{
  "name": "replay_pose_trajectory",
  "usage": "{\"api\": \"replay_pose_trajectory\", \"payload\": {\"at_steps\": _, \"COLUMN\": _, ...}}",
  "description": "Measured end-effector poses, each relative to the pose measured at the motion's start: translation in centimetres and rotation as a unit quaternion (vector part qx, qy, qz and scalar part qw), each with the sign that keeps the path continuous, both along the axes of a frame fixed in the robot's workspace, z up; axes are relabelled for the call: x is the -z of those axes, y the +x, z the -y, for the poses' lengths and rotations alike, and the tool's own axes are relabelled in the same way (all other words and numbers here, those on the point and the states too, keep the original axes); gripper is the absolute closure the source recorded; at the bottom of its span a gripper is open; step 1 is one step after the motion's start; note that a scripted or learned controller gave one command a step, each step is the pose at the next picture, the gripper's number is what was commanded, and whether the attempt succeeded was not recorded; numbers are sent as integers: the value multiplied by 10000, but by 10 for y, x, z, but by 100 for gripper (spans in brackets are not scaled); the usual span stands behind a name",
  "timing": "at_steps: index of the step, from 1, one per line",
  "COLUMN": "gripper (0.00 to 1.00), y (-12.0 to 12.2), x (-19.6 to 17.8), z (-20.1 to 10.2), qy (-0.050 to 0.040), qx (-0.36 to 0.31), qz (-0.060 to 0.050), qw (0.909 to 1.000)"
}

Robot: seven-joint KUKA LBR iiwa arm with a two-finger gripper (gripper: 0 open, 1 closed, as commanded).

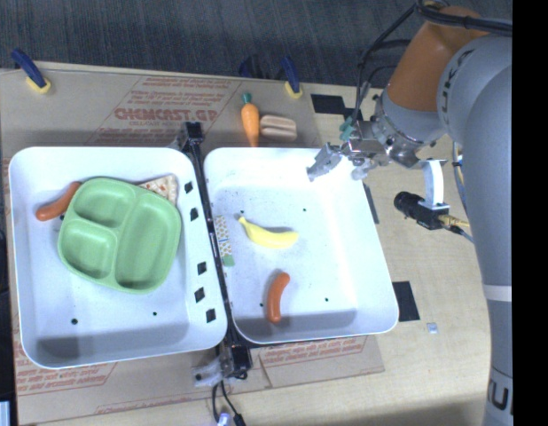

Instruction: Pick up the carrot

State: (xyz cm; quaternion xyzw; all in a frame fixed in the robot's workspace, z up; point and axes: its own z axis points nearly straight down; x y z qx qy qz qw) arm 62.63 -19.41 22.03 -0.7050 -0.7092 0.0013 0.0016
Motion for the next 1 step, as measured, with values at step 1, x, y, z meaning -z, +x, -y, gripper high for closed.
{"api": "replay_pose_trajectory", "payload": {"at_steps": 1, "gripper": 0, "y": 11, "x": 129, "z": 16, "qy": 2, "qx": 583, "qz": -3, "qw": 9983}}
